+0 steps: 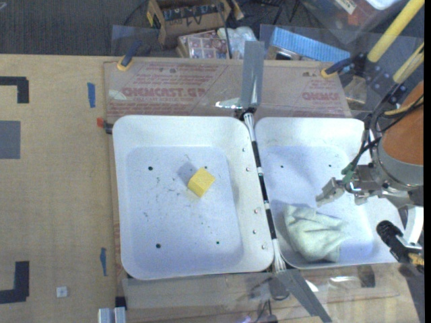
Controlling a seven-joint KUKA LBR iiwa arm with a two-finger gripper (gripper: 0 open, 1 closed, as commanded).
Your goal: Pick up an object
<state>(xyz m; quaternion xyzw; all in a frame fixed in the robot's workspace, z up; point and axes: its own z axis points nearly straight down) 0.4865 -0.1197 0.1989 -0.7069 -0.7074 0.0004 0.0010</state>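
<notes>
A: Pale cloth (315, 231), crumpled in a heap, lies in the right bin (296, 140), in the corner nearest the camera. That is the thing closest to the jaws (330, 191).

B: Which way from them?

A: Just below and slightly left of the tip as the camera sees it, near but apart as far as I can judge. The heap's upper edge comes close under the tip; I see no contact. The arm's wrist (397, 153) sits to the right of the tip, over the bin's right side.

B: Does the cloth have a long axis?

A: Only loosely. The heap spreads more sideways than up and down the picture, running from its upper left towards its lower right. A fold or ridge near the top edge looks like the handiest place to pinch, in my view.

B: And the jaws themselves?

A: The tip is small and blurred against the white floor. I cannot tell whether they stand apart or together, and nothing shows between them, so I would not call anything held.

B: Anything else to pick?

A: A yellow block (201, 182) sits in the left bin (135, 140), well apart to the left of the jaws, across the wall between the bins. The cloth is by far the shorter reach: a small drop down and left should do it.
</notes>
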